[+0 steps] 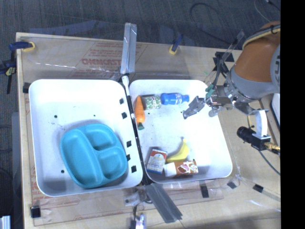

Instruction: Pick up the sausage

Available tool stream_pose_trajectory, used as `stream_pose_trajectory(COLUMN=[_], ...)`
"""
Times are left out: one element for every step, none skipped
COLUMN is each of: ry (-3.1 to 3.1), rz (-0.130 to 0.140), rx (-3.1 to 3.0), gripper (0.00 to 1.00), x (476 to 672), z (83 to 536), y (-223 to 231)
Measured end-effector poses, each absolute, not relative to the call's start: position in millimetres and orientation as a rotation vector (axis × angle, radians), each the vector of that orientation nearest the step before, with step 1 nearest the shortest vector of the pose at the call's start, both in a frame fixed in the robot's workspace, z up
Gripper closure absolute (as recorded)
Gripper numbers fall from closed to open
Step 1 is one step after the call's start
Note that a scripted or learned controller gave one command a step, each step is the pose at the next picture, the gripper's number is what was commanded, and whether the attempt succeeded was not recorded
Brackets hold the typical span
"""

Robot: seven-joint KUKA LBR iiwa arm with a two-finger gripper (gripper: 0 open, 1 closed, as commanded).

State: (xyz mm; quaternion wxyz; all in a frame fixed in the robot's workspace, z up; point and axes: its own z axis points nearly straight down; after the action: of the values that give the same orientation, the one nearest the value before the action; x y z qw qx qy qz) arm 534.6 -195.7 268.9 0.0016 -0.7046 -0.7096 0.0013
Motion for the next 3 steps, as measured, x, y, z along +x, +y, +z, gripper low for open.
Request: stream_pose_trajectory(ry=[-2.232, -2.233, -2.371], rz=[0.006, 0.006, 0.004], rx=[-2.204, -2.204, -2.056], gripper=[1.00, 0.00, 0.00], x=[535.2, 535.1, 493.7], z=[279, 279, 211], y=[-195, -195, -125])
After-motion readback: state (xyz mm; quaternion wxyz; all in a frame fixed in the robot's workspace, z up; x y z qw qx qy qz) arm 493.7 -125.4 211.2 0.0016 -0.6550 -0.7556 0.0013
